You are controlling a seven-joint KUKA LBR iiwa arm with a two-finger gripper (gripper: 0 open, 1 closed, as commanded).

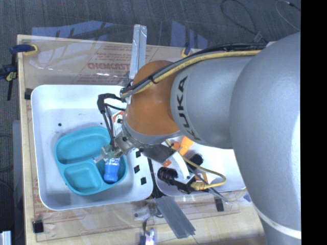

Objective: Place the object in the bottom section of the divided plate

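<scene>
**Blue object low in the plate, gripper right over it**

- Worktop (76,223): pale wood, front edge nearest the camera. It carries two white bins side by side.
- Left bin (46,188): holds a turquoise divided plate (76,147), which sits toward the bin's near-right part.
- Plate layout: one broad section on the far side and a small squarish section at the near left. A further section is at the near right, against the bin's right wall.
- Blue object (111,171): small and bottle-like, with a paler top end. It is in the near-right section, just beside the squarish one. It stands roughly on end, pale end pointing away from the camera.
- Gripper (110,153): directly at the object's far end and seemingly touching it. It hangs over the ridge between plate sections. Whether it is wide, narrow or gripping cannot be told. Whether the object rests on the plate is also unclear.
- Arm (214,106): enters from the right, bulky and grey. It crosses the right bin (217,165) and bends down into the left bin. The orange band (150,101) sits just above the wrist, and the wrist tilts down and leftward.
- Right bin: mostly under the arm. An orange piece (182,145) peeks out by the wrist.
- Far side: a clear sheet (76,60) with red print lies on the worktop. A blue clamp (23,49) sits at the far-left corner.
</scene>
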